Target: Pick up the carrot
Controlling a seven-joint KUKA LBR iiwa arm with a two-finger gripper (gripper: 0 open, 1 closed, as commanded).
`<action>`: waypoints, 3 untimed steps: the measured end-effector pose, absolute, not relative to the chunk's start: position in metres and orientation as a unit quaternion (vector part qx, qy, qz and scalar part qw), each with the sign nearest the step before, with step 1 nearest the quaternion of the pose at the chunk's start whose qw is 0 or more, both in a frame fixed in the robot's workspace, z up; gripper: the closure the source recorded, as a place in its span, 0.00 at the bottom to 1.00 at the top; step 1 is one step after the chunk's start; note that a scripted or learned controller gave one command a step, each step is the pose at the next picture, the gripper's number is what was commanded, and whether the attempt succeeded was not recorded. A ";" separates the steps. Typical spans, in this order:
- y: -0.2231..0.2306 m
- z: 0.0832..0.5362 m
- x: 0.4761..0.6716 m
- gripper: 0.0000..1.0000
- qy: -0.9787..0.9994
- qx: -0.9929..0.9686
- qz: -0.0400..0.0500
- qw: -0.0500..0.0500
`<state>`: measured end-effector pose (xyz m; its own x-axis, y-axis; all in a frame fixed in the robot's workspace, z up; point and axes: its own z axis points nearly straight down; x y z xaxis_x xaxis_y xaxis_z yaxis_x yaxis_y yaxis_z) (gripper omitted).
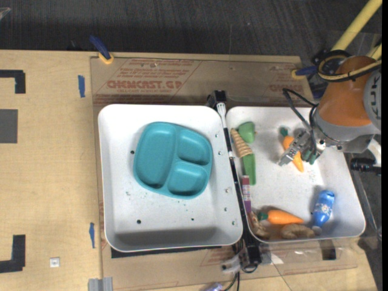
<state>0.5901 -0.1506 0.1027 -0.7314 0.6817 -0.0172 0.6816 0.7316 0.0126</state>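
A small orange carrot (297, 160) with a green top lies in the right bin (345, 180), towards its far right. My gripper (299, 153) is down over this carrot, open, with one finger on either side of it, and hides the carrot's middle. A second, larger carrot (282, 217) lies along the bin's front wall, well clear of the gripper.
A blue bottle (324, 206) lies at the right bin's front right. A green vegetable (247, 139), a corn cob (240, 143) and a purple item (246, 190) line its left wall. The left bin (121, 217) holds a teal divided plate (173, 159).
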 end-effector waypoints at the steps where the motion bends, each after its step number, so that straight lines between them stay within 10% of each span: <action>1: -0.104 0.133 0.600 1.00 0.917 0.399 0.002 0.004; 2: -0.105 0.132 0.599 0.00 0.917 0.400 0.001 0.003; 3: -0.155 0.090 0.558 0.00 0.912 0.411 0.000 0.005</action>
<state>0.5583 -0.1549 0.0900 -0.6628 0.7487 -0.0090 0.7487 0.6628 0.0045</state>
